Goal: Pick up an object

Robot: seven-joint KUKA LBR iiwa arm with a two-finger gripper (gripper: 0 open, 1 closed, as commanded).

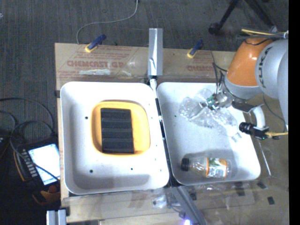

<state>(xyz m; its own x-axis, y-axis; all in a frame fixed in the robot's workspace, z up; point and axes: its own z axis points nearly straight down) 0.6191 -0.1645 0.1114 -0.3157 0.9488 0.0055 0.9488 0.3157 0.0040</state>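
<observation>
A robotics lab, set up as a test cell.

An industrial arm point(262, 69) reaches over a plywood tabletop point(108, 62) held by blue-and-yellow clamps point(95, 42); two white bins point(70, 125) sit on it, left of the tool point(214, 101), split by a metal rail point(154, 53). Grey office carpet point(42, 18) lies beyond, with loose cables point(28, 111), a lit handheld control pad point(40, 163) on the floor far left of the tool, and the black legs of a stand point(239, 3) behind the tool.

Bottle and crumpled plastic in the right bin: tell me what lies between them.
Only bare white bin floor separates the bottle from the crumpled plastic, seen in the camera view.
</observation>
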